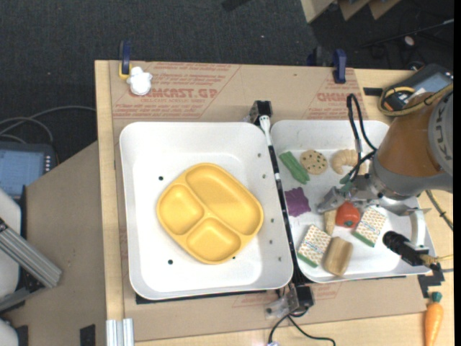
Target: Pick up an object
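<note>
- Gripper [338, 199] is down low in the right bin [374, 130], hanging over the small toys in its middle. Honestly can't tell if it's open, closed, or clamped on anything from this angle.
- Red tomato-looking toy [348, 215] sits right beside the gripper tip, just below it, with a tan stick-shaped piece [329, 220] on its left.
- Purple piece [296, 201] lies left of the gripper, near the bin's left wall.
- Green pod-shaped toy [293, 166] is up above the purple one, tilted diagonally.
- Chocolate-chip cookie [313, 162] is just right of the green toy, and a pale bread-roll shape [344, 159] is further right, next to the arm [407, 150].
- Two speckled sandwich-like blocks: one [313, 244] at the lower left of the bin, one [371, 226] just right of the tomato.
- Tan cork-like cylinder [336, 256] is touching the lower-left block, near the bin's front edge.
- Left bin [140, 215] holds a yellow divided plate [209, 212] with three compartments, roughly centred.
- Outside the bins: a small white figure [138, 81] at the bench's far left corner, and an orange carrot toy [432, 323] off the bench's near right corner.
</note>
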You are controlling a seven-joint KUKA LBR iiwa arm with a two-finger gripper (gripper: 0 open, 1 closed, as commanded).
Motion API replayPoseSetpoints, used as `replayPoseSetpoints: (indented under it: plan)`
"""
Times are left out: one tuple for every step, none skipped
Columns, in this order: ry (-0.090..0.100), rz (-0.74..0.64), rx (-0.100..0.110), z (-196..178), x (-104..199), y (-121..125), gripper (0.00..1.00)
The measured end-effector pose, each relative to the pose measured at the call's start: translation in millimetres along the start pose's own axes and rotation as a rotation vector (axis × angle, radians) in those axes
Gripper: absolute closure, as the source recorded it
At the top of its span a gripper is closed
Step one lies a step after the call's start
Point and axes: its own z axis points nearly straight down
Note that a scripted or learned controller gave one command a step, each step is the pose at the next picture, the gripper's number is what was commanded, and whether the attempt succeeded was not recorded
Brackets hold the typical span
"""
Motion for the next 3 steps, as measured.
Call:
replayPoseSetpoints:
  plan:
    - [-0.004, -0.007, -0.013, -1, 35, 54, 0.0]
    - [-0.001, -0.002, -0.003, 0, 16, 1, 0.0]
    - [-0.001, 0.001, -0.004, 0, -56, -53, 0.0]
